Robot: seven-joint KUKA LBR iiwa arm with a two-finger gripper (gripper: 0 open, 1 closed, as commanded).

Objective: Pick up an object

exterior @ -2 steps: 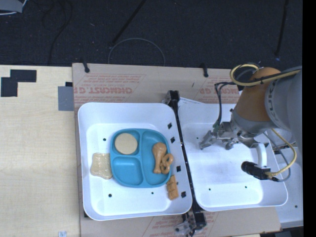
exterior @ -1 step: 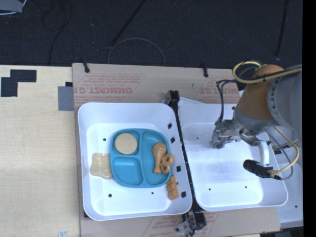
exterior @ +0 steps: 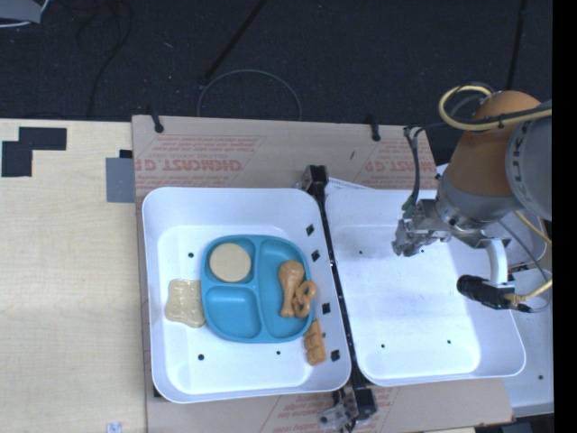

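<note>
Risk: every candidate sits in the left bin (exterior: pixel 162 242), well left of the claw (exterior: pixel 410 239), which hangs over the right bin (exterior: pixel 487 350) holding nothing; can't tell its opening. Left to right: pale biscuit piece (exterior: pixel 185 302) beside the blue tray (exterior: pixel 236 316), round cracker (exterior: pixel 229 262), pretzel-like pastry (exterior: pixel 296 287), long axis running near-to-far. It lies against the tray divider, so the claw could clip the rim or lift the tray.

I see even, fairly bright light from above on the bench; the two white bins (exterior: pixel 243 207) at centre frame look nearly washed out, with soft, faint shadows along their inner walls. The upper frame falls off into dark floor. Focus is slightly soft and grainy throughout.
</note>
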